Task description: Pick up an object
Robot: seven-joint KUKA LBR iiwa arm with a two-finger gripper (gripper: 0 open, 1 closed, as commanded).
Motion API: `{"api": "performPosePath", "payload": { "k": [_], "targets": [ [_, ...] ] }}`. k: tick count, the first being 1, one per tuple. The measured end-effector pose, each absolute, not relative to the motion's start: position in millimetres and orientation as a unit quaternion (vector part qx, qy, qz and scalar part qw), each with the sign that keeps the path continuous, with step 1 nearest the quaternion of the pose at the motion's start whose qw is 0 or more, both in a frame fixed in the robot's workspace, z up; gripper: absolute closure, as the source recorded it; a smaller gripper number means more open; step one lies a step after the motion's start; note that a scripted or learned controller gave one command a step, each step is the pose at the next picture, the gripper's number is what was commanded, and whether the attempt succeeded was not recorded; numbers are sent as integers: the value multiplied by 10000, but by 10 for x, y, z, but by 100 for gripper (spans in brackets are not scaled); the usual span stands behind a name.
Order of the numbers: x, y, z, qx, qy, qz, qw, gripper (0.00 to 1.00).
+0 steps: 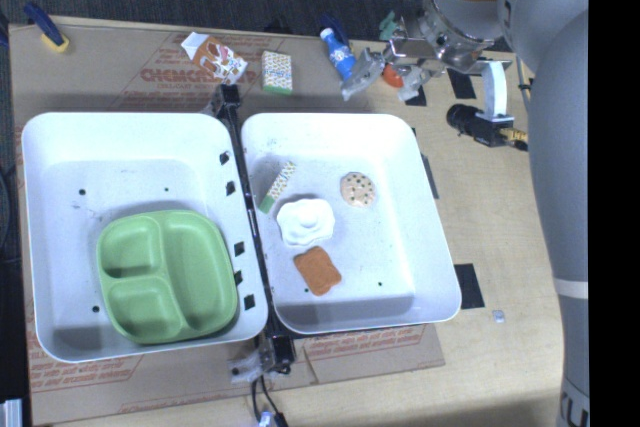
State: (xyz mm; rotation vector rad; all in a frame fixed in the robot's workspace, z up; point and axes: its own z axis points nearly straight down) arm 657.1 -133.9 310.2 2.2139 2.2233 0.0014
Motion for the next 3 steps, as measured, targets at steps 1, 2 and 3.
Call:
{"api": "performPosePath", "payload": {
  "k": [1,2,3],
  "targets": [
    [5739,-1429,914,7050,7092,-14,-18,0],
    [6575,-1680,1687,7049,7093,3,7,0],
    [6052,-1170,908,7044,7098,-18,-23,0]
  ]
}}
